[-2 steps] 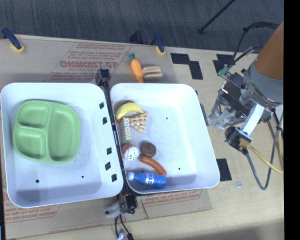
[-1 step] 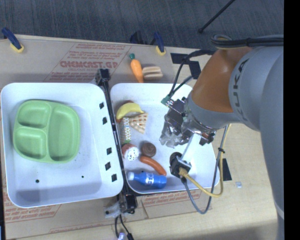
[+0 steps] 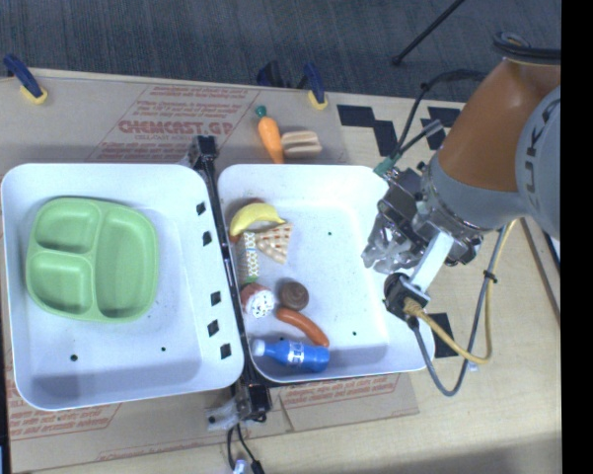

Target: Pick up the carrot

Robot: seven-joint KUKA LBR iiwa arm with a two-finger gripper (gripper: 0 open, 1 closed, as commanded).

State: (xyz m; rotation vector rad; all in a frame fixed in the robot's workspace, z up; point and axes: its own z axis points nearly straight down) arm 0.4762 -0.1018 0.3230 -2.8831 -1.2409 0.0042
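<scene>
The carrot (image 3: 268,136) lies outside the bins, far-left of the claw (image 3: 383,255), its length running near-to-far; claw state unclear.

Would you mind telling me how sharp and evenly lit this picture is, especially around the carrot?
Camera view: soft, even lighting, faint shadows inside the bins; the carrot reads clearly though edges are slightly soft; the pincer looks blurred and cluttered by cables; the right bin shows mild glare.

Dark grey carpet (image 3: 128,13) lies beyond the wooden bench (image 3: 513,423).
</scene>
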